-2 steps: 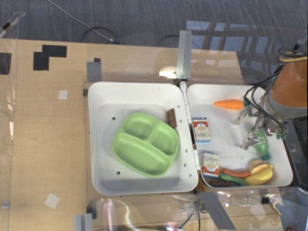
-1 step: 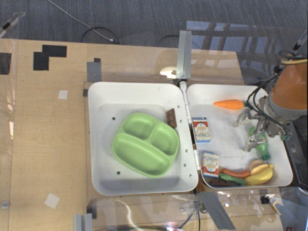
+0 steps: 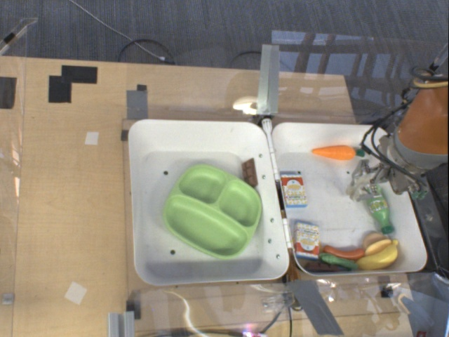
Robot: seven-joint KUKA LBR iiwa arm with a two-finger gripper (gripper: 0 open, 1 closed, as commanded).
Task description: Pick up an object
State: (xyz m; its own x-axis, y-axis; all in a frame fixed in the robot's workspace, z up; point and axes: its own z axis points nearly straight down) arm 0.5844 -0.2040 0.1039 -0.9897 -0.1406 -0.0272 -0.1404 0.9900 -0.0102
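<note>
My gripper (image 3: 365, 182) hangs over the right side of the right bin (image 3: 330, 135), under the arm's orange band. Just below it lies a small green bottle (image 3: 379, 213), its upper end tucked beneath the gripper; contact between them is unclear. An orange carrot (image 3: 333, 153) lies to the gripper's upper left. Two small printed cartons (image 3: 293, 190) (image 3: 306, 239) rest near the bin's left wall. A yellow banana (image 3: 379, 256), a red pepper (image 3: 342, 253) and a dark brown piece (image 3: 320, 264) crowd the front edge.
The left bin (image 3: 151, 160) holds a green divided plate (image 3: 212, 210) and a brown bar (image 3: 249, 173) leaning by the divider. A metal post (image 3: 269, 79) stands behind the gap between the two bins. Cables hang beside the arm at the right.
</note>
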